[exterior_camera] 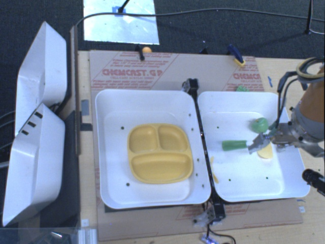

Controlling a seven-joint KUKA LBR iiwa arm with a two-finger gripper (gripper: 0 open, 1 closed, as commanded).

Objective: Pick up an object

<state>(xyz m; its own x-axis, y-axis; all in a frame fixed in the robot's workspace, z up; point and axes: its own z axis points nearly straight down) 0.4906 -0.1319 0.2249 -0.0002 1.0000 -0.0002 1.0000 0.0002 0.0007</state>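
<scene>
Green cylinder (234, 145) lies just left of the fingers (255, 144), likely the target; can't tell whether they're open or closed.

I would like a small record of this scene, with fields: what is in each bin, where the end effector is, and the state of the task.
left bin: one yellow divided tray, lying flat
right bin: green cylinder, green ball, pale yellow piece
end effector: low over the right bin, beside the right end of the green cylinder and near the pale yellow piece
task state: no object visibly held between its fingers; contact cannot be told
</scene>
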